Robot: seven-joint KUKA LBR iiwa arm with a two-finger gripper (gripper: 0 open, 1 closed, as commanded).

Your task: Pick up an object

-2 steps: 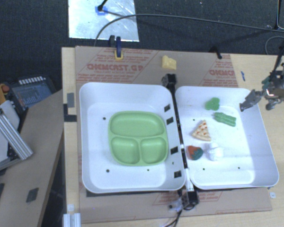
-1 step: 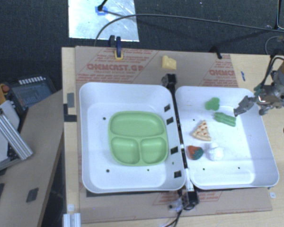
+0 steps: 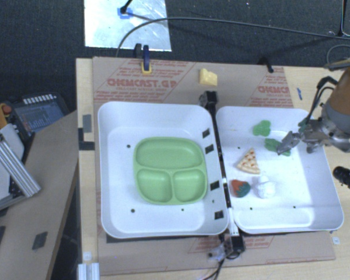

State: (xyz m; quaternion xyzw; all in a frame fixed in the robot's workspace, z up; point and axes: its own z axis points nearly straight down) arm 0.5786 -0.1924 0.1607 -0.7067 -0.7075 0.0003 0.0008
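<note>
gripper [image 3: 287, 143] over right bin [image 3: 321, 209], fingers pinching green toy [image 3: 275, 144], pizza slice [image 3: 249, 162] nearby, green divided plate [image 3: 169, 170] in left bin [image 3: 114, 156]

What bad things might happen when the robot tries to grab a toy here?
The gripper sits right by a small green piece, with another green toy close behind; it might nudge one away instead of catching it. The pizza slice lies flat in the right bin, so it could slip out. The red-and-green toy and white toy sit close together, so both might get bumped.
</note>
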